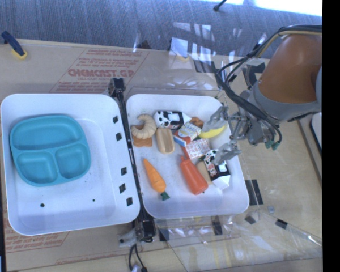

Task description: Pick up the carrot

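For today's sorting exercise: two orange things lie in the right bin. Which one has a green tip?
The carrot, lying nearer the bins' divider, ends in a dark green tip; the orange bottle beside it has none.

Robotics lab bench: grey industrial arm with orange band [289, 67] and trailing cables, two shallow white plastic bins [22, 214] side by side on a printed cardboard sheet [96, 69], toy food props, blue clamp [14, 45] at bench's far-left corner.

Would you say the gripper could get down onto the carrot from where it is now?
Probably yes. The carrot lies by itself near the right bin's left wall, nothing on top of it. The open gripper hangs over the bin's right side, with the orange bottle between them.
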{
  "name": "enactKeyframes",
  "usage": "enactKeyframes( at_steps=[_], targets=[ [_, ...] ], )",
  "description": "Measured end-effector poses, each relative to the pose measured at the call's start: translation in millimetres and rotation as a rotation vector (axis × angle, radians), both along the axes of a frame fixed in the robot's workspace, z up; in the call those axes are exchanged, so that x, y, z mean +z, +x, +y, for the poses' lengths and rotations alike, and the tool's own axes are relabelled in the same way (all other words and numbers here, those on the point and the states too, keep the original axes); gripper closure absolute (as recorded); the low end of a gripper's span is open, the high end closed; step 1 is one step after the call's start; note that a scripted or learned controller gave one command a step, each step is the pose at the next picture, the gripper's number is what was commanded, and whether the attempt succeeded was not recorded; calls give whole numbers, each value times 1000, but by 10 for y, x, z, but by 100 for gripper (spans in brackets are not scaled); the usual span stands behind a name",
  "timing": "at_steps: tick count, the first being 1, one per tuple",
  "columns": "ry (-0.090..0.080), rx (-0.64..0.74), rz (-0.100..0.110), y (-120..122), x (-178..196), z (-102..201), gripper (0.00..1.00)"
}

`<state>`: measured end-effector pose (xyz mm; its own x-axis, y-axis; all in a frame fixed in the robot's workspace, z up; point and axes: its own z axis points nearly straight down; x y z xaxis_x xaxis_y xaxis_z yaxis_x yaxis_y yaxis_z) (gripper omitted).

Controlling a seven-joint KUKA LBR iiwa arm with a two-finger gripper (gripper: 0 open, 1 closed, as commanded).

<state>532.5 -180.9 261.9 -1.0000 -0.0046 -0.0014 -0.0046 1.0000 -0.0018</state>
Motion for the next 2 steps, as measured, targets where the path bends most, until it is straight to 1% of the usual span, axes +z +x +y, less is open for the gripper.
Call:
enactKeyframes(
  at_steps=[1, 2],
  targets=[
    [3, -101, 2, -288, -446, 611, 0],
    [0, -120, -16, -86, -1512, 792, 0]
  ],
)
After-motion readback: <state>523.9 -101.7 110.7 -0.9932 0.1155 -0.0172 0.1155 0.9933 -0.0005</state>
